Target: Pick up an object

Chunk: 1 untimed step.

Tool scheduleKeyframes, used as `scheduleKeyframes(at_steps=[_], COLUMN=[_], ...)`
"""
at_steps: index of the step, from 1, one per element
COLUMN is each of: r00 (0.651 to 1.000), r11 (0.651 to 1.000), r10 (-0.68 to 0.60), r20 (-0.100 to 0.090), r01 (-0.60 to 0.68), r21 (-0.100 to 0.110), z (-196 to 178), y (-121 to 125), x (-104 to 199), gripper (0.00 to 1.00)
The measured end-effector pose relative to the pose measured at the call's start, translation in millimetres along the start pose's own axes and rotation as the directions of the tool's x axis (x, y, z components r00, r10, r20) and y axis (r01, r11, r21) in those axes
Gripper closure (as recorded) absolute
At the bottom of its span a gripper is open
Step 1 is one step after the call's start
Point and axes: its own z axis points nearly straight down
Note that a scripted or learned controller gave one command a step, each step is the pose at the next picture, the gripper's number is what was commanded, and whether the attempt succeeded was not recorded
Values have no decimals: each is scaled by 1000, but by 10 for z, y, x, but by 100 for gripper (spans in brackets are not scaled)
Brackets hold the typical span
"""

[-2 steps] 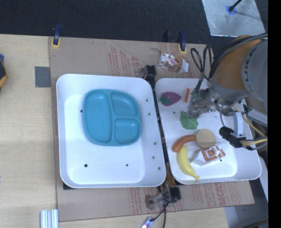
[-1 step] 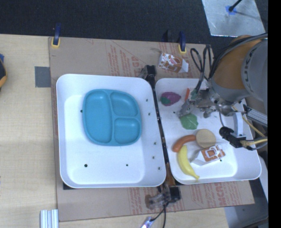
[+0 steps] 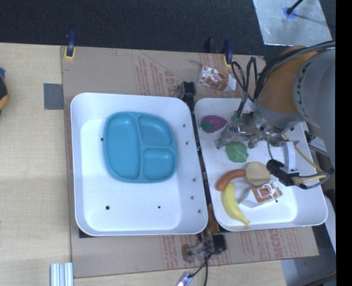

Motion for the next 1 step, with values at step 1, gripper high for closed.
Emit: scheduleKeyframes(at_steps=[1], r00=[1000], r11=[1000], r10=[-2], r20=[1], r01=[2], r21=[1], z=[-105], y=[1], x=[-11], gripper=[100])
